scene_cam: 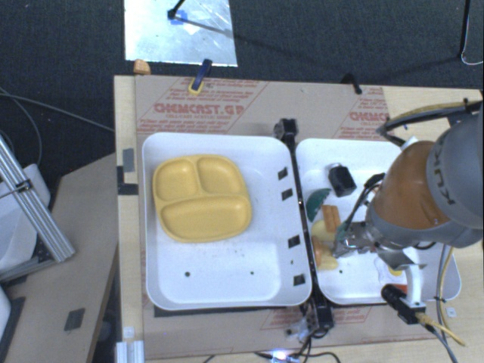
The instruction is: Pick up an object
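While the grey arm point(435, 195) leans over the right white bin point(355, 153), its gripper point(342, 244) hangs beside a tan block point(331, 216); its grip I cannot tell.

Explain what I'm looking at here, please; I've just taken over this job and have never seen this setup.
One camera looks down at a slant on a bench bearing two shallow white bins. The grey and orange shape coming in from the right is the arm; its gripper is low over the right bin. The left bin holds a yellow tray with three compartments. The right bin holds a small pile of things: a black block, a green piece, an orange stick and some yellowish pieces beside the gripper. I cannot tell from this view whether the gripper holds anything, since the arm covers much of that spot.
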Robot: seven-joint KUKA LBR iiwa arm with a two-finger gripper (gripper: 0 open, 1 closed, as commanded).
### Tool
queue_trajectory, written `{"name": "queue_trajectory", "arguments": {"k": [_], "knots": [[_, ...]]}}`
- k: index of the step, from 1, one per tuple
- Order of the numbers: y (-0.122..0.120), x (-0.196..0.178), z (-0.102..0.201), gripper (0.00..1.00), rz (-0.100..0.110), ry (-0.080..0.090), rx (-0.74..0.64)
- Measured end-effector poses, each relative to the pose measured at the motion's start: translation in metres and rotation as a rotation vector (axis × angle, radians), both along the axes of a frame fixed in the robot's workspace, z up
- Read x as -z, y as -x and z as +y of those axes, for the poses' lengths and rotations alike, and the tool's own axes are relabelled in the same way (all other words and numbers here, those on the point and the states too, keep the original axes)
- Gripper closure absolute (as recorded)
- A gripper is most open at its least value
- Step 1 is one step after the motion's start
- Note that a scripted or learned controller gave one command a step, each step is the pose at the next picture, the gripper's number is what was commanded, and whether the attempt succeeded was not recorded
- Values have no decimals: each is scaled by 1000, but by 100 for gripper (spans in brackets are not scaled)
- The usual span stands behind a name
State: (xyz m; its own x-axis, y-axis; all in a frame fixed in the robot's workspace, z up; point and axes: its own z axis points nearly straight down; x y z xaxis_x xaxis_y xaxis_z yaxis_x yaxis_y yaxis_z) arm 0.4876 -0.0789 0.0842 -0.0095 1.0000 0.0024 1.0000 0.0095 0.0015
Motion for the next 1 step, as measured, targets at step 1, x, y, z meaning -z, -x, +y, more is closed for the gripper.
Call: {"name": "queue_trajectory", "arguments": {"k": [1], "knots": [[-1, -11, -5, 100, -3, 2, 6]]}}
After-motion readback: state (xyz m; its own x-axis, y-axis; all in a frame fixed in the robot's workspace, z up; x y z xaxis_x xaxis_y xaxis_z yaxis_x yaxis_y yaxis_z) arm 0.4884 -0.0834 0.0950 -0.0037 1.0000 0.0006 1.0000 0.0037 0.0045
